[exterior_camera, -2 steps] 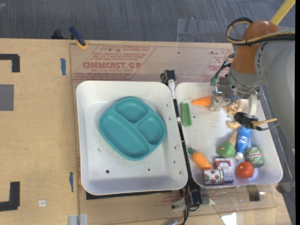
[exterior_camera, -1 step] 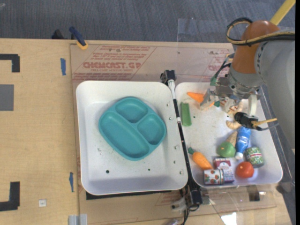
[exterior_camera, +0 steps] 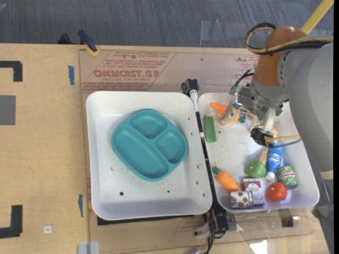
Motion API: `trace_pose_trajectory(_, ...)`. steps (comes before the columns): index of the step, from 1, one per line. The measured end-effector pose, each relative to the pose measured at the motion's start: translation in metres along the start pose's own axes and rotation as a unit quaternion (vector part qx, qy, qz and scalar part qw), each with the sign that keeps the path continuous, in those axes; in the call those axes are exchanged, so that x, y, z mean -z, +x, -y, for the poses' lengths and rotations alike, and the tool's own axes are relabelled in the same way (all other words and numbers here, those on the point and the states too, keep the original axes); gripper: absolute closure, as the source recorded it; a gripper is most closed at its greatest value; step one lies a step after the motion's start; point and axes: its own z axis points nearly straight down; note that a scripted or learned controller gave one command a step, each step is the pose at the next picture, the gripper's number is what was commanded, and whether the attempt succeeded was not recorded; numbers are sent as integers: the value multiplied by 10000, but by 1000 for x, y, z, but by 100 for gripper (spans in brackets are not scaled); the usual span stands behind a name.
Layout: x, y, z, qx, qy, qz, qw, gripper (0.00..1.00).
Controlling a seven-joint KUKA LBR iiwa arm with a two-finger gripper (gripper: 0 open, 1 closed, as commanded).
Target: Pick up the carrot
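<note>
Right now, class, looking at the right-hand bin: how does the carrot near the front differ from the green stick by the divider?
The carrot is orange, tapered, with a green top; the green stick is plain green and straight-sided. The carrot lies slanted, the stick parallel to the divider. The carrot sits nearer the front, the stick further back. Both lie flat in the right bin, apart from the gripper.

A teal divided plate [exterior_camera: 150, 143] lies in the left bin [exterior_camera: 100, 157]. In the right bin [exterior_camera: 310, 194], the carrot [exterior_camera: 227, 180] rests near the front-left, well apart from the gripper [exterior_camera: 238, 112].
</note>
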Motion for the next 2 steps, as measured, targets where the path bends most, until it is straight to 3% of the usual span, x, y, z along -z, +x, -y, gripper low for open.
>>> trace_pose_trajectory(1,12,7,-1,1,-33,-77,10000,100)
trace_pose_trajectory(2,10,6,1,8,11,-64,10000,0)
